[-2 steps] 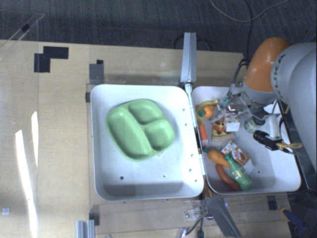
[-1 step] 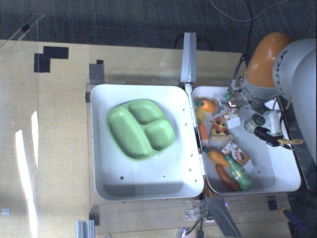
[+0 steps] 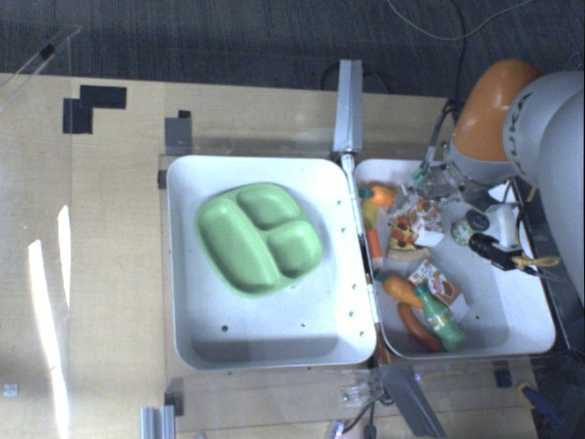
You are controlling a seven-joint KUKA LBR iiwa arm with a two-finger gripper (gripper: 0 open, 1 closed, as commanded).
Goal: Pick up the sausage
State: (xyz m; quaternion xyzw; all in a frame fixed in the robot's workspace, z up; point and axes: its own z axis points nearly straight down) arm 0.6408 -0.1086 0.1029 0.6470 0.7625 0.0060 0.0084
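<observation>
The sausage (image 3: 416, 326), dark red-brown and curved, lies at the near end of the right bin (image 3: 512, 323). A green bottle (image 3: 440, 317) rests partly over it, and an orange carrot (image 3: 399, 288) lies just beyond it. My gripper (image 3: 426, 184) hangs over the far part of the same bin, well away from the sausage. It sits above a heap of toy food and printed packets (image 3: 426, 219).
The left bin (image 3: 228, 337) holds a green divided plate (image 3: 260, 238). In the right bin, a thin red-orange stick (image 3: 373, 243) lies along the left wall, with a yellow piece (image 3: 368, 211) and an orange piece (image 3: 380, 193) beyond it. Another packet (image 3: 439, 284) lies mid-bin.
</observation>
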